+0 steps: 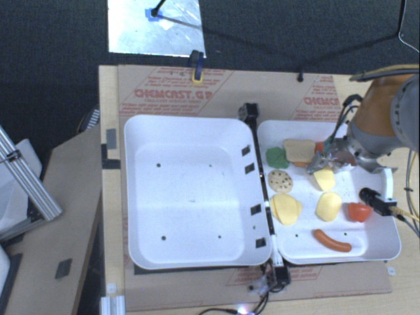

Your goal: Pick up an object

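The right bin (387, 241) holds several toy foods: a green piece (277, 156), a tan bread slice (298, 150), a speckled cookie (280, 180), a yellow chip-like piece (286, 209), a pale yellow wedge (323, 179), a yellow lump (329, 206), a red piece (358, 211) and a red-orange sausage (331, 240). My gripper (329, 159) reaches in from the right and hangs low over the bin's upper part, between the bread slice and the yellow wedge. A small orange-red bit shows by its tip. The fingers are hard to make out.
The left bin (138, 176) lies beside the right one, divided by a black-clipped ridge (259, 182). A black fitting (375, 201) sits at the right bin's right side. Cardboard lies under both bins, with a silver sheet (156, 18) behind.
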Controlling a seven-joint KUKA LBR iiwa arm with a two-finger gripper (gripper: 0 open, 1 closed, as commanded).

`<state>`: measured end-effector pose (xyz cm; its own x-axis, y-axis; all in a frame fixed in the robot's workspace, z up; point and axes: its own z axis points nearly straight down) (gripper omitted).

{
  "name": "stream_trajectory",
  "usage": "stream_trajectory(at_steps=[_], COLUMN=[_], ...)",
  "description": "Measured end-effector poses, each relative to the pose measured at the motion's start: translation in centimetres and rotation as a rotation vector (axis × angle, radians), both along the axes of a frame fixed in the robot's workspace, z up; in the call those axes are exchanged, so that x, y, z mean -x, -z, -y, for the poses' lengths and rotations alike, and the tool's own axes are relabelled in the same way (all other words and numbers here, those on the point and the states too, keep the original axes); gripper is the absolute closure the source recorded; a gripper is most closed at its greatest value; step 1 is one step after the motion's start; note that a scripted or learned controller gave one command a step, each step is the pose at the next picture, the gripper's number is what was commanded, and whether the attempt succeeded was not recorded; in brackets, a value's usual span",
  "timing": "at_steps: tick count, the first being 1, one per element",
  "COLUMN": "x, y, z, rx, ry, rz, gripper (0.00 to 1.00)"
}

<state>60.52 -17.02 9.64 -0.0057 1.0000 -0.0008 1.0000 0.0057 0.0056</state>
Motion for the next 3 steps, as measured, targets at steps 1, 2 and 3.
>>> stream_trajectory(at_steps=[1, 2, 3], x=[-0.3, 3.6, -3.8], y=[-6.1, -8.9, -14.4], z=[-8.3, -18.1, -24.7], rx=[-0.002, -0.005, -0.003], ry=[-0.005, -0.008, -0.006], rz=[0.000, -0.006, 0.007], gripper=[1.00, 1.00, 1.00])
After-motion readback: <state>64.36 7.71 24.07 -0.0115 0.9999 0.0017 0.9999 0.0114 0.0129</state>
